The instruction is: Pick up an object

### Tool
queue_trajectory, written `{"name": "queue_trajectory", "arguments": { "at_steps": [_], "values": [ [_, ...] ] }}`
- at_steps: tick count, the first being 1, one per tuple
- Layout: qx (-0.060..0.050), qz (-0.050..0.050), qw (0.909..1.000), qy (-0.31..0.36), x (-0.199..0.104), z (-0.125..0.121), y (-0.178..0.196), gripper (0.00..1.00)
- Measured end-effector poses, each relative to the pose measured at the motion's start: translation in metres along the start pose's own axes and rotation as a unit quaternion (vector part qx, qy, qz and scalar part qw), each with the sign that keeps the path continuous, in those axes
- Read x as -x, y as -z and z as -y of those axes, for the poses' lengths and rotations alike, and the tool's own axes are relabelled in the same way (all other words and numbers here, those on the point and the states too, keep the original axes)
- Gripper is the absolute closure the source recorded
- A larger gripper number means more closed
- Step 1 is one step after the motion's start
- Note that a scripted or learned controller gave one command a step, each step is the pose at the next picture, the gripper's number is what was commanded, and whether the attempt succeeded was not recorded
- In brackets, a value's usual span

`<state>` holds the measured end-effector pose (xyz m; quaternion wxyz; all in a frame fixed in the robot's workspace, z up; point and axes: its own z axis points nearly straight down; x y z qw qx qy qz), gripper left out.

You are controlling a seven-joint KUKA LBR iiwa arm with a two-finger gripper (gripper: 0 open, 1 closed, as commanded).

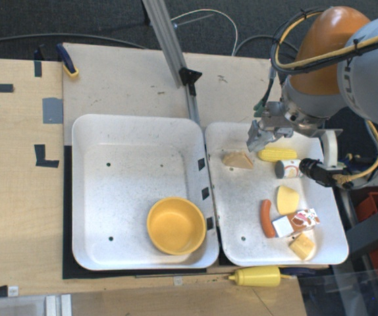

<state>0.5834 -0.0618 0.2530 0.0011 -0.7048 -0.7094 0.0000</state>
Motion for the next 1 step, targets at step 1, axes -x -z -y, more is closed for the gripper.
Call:
{"name": "queue_trajectory", "arguments": {
  "at_steps": [1],
  "values": [
    [-0.001, 0.0, 1.0, 0.0, -0.0575, 0.0059, -0.0161, 1.0]
  ]
}}
